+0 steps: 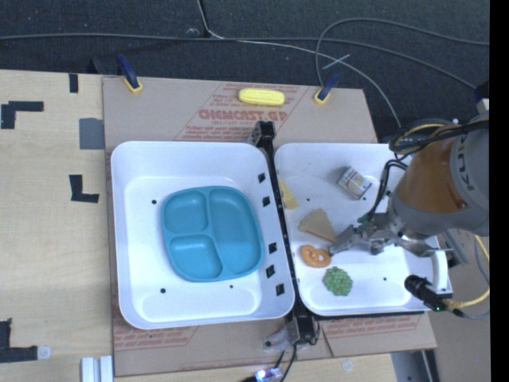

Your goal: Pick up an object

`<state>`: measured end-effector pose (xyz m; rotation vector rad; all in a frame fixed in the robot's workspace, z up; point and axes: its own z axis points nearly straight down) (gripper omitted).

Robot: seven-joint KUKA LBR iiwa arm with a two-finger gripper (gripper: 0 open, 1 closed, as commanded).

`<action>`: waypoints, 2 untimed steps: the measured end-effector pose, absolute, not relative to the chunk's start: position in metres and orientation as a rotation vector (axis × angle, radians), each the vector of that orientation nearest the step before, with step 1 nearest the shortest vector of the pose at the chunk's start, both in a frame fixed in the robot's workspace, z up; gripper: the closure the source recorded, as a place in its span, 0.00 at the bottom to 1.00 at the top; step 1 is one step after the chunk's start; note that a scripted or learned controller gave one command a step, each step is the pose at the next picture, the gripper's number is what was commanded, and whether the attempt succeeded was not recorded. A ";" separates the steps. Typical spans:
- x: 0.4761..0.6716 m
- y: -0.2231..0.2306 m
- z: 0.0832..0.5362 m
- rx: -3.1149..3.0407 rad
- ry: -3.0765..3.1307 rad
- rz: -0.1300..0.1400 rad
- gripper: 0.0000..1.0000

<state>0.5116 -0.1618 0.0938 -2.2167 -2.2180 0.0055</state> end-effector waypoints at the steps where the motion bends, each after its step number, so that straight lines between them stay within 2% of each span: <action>1: 0.512 -0.162 0.085 -2.221 -2.223 0.001 0.00; 2: 0.513 -0.162 0.096 -2.223 -2.226 0.001 1.00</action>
